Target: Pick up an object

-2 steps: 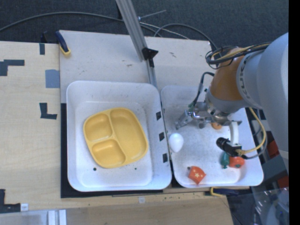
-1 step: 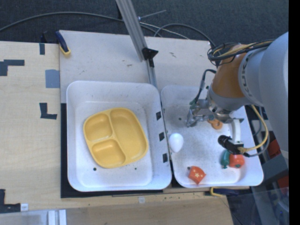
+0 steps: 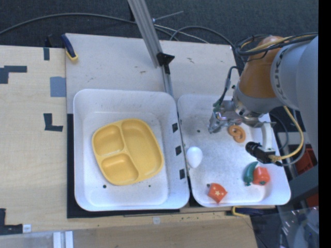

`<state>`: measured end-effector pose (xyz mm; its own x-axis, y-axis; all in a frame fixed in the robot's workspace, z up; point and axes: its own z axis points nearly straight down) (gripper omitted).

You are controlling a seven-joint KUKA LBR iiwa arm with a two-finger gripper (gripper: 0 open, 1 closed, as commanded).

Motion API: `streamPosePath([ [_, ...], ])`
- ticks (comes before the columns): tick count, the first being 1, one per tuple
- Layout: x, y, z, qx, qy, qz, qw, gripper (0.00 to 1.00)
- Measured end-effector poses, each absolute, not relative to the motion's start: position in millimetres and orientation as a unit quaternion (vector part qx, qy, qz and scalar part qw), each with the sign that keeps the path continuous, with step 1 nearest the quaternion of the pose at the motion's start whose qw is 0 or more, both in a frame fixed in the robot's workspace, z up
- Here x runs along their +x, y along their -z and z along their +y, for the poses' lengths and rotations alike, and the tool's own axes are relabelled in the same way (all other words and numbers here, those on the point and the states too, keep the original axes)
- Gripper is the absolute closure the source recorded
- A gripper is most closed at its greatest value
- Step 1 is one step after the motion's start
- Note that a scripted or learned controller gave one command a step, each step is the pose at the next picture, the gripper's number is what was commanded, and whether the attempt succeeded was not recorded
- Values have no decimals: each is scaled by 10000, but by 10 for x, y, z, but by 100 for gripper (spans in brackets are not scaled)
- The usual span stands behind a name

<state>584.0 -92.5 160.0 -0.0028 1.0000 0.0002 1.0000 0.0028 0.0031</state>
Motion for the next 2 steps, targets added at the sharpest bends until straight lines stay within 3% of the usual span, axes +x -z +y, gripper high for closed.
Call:
streamPosePath([
  [1,5924,-2063,-883,7063,-12,7079,15,100],
  [2,5929,-2254,-879,7064,-4,7078,3,100],
])
